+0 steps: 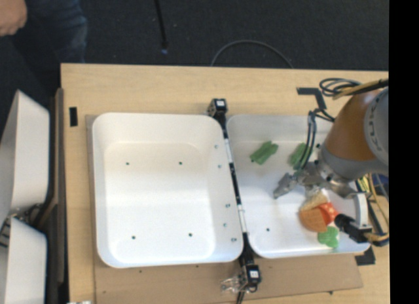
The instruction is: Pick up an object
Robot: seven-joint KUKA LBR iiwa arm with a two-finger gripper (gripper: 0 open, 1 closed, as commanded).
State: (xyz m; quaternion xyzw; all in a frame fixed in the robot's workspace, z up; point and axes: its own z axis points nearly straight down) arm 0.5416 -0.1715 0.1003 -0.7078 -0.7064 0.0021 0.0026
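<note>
Orange lump (pixel 313 218) and green bit (pixel 328 236) crowd just below the gripper (pixel 296 183), in the right bin (pixel 262 244). Its grip I cannot tell. Packed so tight, a grab could snag two, or shove both away.

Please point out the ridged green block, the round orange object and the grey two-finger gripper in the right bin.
Ridged green block (pixel 263 152), camera view, its middle.
Round orange object (pixel 313 218), camera view, its top face.
Grey two-finger gripper (pixel 286 185), camera view, between its fingertips.

The left bin (pixel 157 185) lies open, while 4 objects and the arm (pixel 353 139) crowd the right bin (pixel 262 230).
</note>
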